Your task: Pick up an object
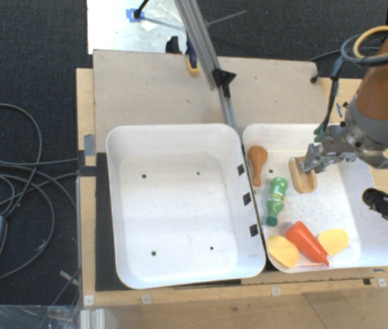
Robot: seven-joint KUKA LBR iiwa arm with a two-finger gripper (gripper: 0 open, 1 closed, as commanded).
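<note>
Arm (386,88): grey with an orange band, it reaches in from the right side and stands over the right bin.
Gripper (312,164): it is low over the back part of the right bin, directly above the tan block, and it looks to touch the top of the block.
Jaws: I cannot tell if they are released or clenched, because the dark metal parts hide each other; the block is not clearly seen between them.
Tan block (304,178): a small wooden-coloured piece, it lies on the floor of the right bin, under the gripper, near the middle of the back half.
Brown drumstick-shaped toy (257,160): it lies near the left wall of the right bin, left of the block and apart from it.
Green bottle (275,199): it lies on its side, between the drumstick toy and the front objects.
Orange carrot-shaped toy (308,242): it lies at the front of the right bin, tilted, between two yellow pieces.
Yellow pieces: one (283,251) just left of the carrot, the other (333,240) just right of it.
Right bin (376,252): white and shallow, it holds all the objects.
Left bin (122,149): white and shallow, it stands just beside the right bin; dark clips sit on the shared edge.
Bench (153,81): pale board under both bins.
</note>
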